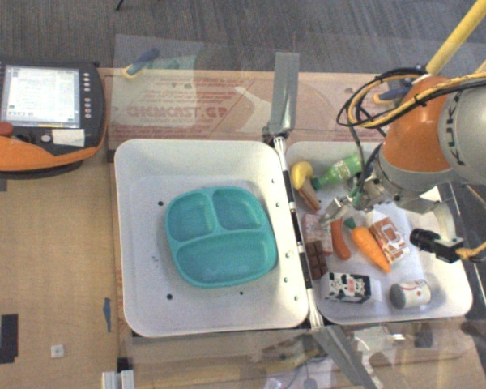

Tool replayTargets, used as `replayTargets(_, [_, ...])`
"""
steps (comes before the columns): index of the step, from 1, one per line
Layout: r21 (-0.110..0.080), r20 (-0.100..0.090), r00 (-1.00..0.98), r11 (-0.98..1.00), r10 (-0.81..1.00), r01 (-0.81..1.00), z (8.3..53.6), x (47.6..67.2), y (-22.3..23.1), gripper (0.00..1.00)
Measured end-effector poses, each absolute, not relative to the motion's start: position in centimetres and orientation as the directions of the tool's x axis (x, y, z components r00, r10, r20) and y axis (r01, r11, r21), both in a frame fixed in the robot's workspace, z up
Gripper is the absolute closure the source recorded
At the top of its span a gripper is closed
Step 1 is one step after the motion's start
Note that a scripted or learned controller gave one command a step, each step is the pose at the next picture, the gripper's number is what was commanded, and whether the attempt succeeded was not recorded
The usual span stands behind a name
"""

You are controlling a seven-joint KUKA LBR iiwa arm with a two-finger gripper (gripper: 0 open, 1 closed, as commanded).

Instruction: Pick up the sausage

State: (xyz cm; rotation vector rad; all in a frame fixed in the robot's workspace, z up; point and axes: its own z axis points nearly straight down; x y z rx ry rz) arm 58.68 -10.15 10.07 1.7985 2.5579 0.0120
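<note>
A teal three-compartment plastic plate (220, 237) lies in the middle of the left shallow white bin (138, 177). The right white bin (458, 298) holds a yellow banana (301, 172) and a green bottle (340, 169) at its far side, an orange carrot (370, 248) in the middle, a brown chocolate bar (317, 256) at its left edge, and a small black-and-white carton (347, 287) beside a grey can (410, 293) at its near side. An orange-and-grey control pendant with a screen (40, 116) rests on the bench far left.

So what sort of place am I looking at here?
Most likely a robotics lab test bench, not a kitchen. Two white bins sit side by side on a cardboard-covered bench, the right one holding toy food such as a carrot, and a teach pendant lies at the left.
</note>
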Motion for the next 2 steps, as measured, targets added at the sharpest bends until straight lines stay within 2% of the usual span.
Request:
replayTargets(1, [0.016,-0.006,-0.337,0.338,0.941,0.941,11.1,58.8,-10.1,1.0])
replayTargets(2, [0.001,-0.001,-0.006,0.006,1.0,1.0,18.5,60.6,-1.9,1.0])
